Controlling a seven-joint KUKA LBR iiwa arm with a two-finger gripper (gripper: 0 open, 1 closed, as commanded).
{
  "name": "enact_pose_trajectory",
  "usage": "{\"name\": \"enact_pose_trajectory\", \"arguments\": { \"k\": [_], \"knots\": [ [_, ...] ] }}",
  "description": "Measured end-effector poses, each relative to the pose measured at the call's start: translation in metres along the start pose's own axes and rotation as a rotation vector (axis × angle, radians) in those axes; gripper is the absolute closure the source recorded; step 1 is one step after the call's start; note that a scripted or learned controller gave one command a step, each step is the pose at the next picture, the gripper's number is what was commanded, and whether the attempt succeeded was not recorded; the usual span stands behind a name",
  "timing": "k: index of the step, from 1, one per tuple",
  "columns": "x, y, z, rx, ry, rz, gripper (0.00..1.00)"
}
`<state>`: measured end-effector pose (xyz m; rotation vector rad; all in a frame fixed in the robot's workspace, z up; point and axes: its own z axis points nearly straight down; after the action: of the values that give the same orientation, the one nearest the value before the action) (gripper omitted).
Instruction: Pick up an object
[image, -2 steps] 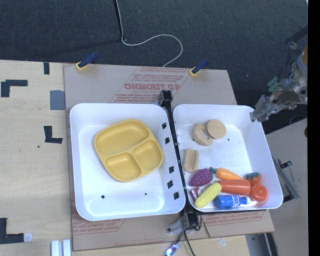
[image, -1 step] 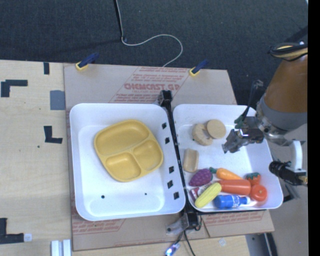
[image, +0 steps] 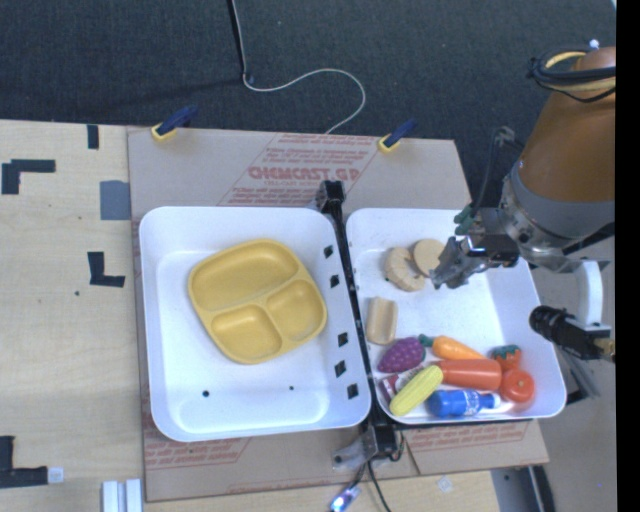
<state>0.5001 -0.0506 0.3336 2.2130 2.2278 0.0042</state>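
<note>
The gripper (image: 452, 268) hung over the right bin (image: 520, 300) — whether spread or clamped could not be told. Just beside its tip lay two tan round slices (image: 412, 264); below it, well apart, sat the carrot (image: 458, 349), corn cob (image: 415, 389) and tomato (image: 517, 384).

A cardboard sheet (image: 300, 170) with red print lies under the bins, held at its far edge by two blue-and-yellow clamps (image: 173, 122). A white cable (image: 300, 80) loops across the dark floor beyond.
</note>
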Motion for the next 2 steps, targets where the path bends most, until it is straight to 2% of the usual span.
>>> {"name": "enact_pose_trajectory", "arguments": {
  "k": [1, 2],
  "knots": [
    [0.060, -0.015, -0.145, -0.014, 0.002, -0.003, 1.00],
    [0.098, -0.015, -0.178, 0.000, 0.000, 0.001, 1.00]
  ]
}}
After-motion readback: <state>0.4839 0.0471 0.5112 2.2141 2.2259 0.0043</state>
